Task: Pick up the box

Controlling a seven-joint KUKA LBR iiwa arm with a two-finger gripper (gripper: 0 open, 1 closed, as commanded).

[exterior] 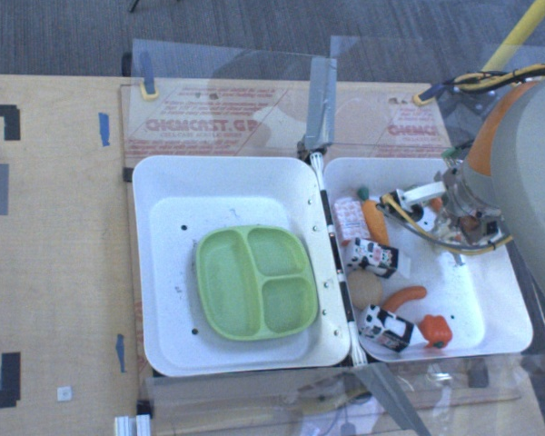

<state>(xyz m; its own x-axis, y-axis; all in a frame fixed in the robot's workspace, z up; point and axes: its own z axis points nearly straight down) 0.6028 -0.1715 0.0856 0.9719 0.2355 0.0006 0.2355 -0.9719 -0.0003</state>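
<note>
Bins side by side on the wooden table [54, 271]: left bin [163, 189] with a green divided tray [256, 282]; right bin [504, 321] crowded with an orange carrot [375, 222], a pink-printed packet [348, 218], a black-and-white cow-patterned box [372, 257] near the middle divider, a second cow-patterned box [387, 327] lower down, a tan round thing [364, 290], an orange sausage shape [404, 296] and a red pepper [435, 331]. Grey arm [527, 162] with orange band over the right bin's far right corner, cables looped below it, claw [461, 230] buried among them, open or closed impossible to tell. Clear plastic panels behind the bins, blue tape marks on the table, grey carpet beyond.
</note>
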